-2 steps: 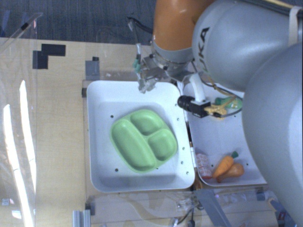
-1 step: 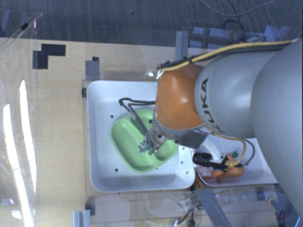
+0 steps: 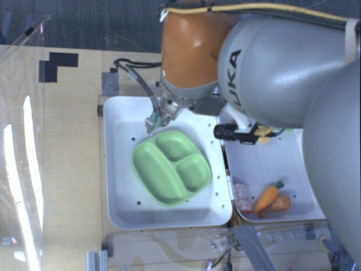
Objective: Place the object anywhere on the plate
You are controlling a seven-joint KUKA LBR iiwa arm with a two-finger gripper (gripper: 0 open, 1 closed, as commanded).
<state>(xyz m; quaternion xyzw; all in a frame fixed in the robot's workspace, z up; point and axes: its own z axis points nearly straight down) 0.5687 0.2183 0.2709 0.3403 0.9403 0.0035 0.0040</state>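
While the claw (image 3: 153, 121), grip state unreadable, hovers at the plate's (image 3: 171, 166) upper-left rim, the carrot (image 3: 265, 197) lies lower right.

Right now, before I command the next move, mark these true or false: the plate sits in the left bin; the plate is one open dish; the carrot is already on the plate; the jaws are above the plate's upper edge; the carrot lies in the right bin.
1. The green plate sits in the left bin. True.
2. The plate is one open dish. False: it has three compartments.
3. The carrot is on the plate. False: nothing lies on the plate.
4. The jaws are at the plate's upper edge. True.
5. The carrot lies in the right bin. True, near its lower edge.
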